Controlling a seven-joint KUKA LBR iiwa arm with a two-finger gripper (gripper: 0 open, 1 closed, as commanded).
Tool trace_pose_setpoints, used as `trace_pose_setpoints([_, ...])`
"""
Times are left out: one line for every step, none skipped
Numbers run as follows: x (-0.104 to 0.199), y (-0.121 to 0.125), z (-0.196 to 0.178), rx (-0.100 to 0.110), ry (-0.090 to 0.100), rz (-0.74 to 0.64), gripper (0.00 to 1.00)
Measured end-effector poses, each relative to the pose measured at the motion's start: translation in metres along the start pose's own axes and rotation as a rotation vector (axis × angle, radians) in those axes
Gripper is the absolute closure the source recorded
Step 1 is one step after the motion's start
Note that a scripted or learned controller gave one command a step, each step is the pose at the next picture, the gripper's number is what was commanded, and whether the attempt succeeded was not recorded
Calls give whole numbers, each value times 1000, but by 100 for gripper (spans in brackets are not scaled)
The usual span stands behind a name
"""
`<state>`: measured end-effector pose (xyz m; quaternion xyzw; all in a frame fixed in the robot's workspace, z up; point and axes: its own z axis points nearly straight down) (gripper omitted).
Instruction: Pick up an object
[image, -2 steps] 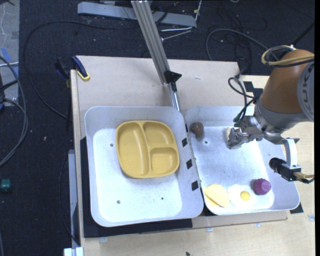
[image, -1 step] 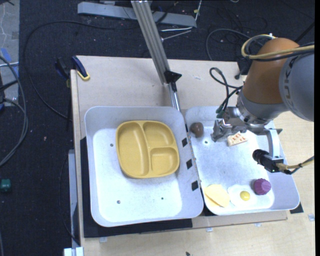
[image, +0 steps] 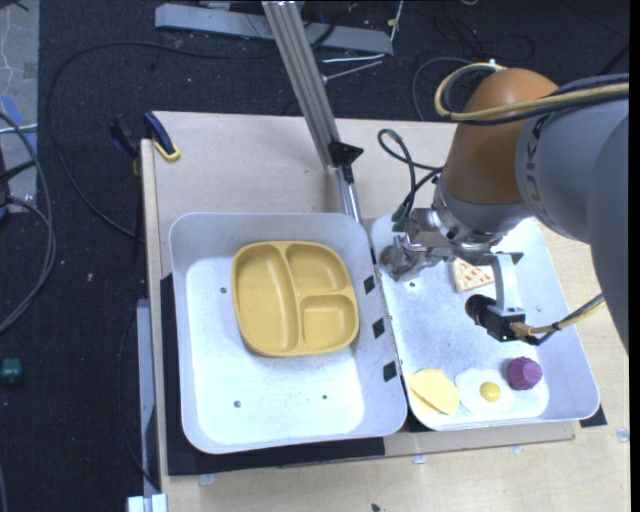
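The arm's orange band (image: 497, 110) hangs over the right bin (image: 570, 400) at its twelve o'clock edge, with the gripper (image: 405, 255) low at the bin's ten o'clock corner; whether it is released or clenched cannot be told. A waffle-patterned toy slice (image: 470, 275) lies just beside the wrist at its three o'clock. Along the bin's six o'clock rim sit a yellow wedge (image: 433, 390), a fried egg (image: 487, 389) and a purple piece (image: 523, 373). A yellow divided plate (image: 295, 298) rests in the left bin (image: 205, 400).
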<state>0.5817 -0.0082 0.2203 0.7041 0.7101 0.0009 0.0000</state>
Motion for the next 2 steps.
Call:
trace_pose_setpoints([51, 13, -11, -2, 0, 0, 100])
trace_pose_setpoints([97, 31, -20, -2, 0, 1, 100])
